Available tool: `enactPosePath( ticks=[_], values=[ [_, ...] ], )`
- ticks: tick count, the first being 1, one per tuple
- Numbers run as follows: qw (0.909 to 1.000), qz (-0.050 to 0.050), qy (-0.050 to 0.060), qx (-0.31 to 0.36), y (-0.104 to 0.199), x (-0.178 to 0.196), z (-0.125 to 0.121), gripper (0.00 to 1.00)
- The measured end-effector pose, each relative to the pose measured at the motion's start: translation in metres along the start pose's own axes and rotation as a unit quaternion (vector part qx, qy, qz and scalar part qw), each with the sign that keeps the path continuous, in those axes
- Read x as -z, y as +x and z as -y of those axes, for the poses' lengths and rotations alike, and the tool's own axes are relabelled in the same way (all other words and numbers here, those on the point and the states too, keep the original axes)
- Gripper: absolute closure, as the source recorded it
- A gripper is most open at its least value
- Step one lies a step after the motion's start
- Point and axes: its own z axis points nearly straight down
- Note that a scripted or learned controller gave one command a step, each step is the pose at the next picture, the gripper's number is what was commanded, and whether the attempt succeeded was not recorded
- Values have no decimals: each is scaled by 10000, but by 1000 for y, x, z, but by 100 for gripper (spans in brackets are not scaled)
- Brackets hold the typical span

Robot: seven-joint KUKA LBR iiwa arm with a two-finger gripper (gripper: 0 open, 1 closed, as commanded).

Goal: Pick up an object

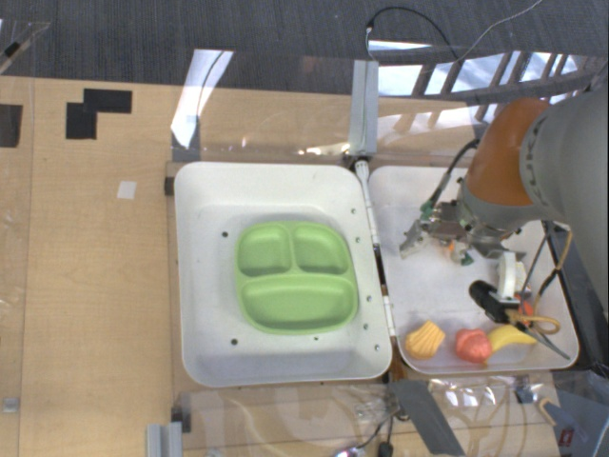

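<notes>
Reaching in from the right with the grey arm (576, 141), curving at the orange band (504, 155) and pointing the wrist down and leftward over the right bin (395, 193). Hovering the gripper (426, 236) above that bin's bare white floor, toward the divider between the two bins and well apart from the toys. Not being able to tell from this slanted look down whether open or closed.

Finding the things to pick in a row along the near edge of the right bin: a yellow ridged toy (425, 338) at the left, a red toy (473, 346) just beside it, and a yellow banana (516, 336) against the red one, stretching toward the near right corner.

Showing, in the left bin (195, 255), a green divided plate (295, 279) lying flat at the middle, with two small compartments on the far side and one wide one nearer.

Resting both bins side by side on a pale wooden bench (86, 284), with black block shapes (95, 112) near its far left. Standing a grey metal post (363, 103) behind the bins' shared edge. Giving way, past the bench, to dark carpet (238, 8), with a thin black cable (409, 17) looping across it.
</notes>
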Motion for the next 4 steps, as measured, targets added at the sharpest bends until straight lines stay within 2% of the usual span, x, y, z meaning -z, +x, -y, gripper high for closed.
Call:
enactPosePath(
  ticks=[1,2,3,4],
  values=[
    [9926,13,-50,1209,-64,41,-67,0],
    [9972,8,-52,744,-30,-10,-49,0],
    [9970,1,-90,772,-27,3,-52,100],
    [9925,-1,-39,1224,58,106,-54,100]
  ],
)
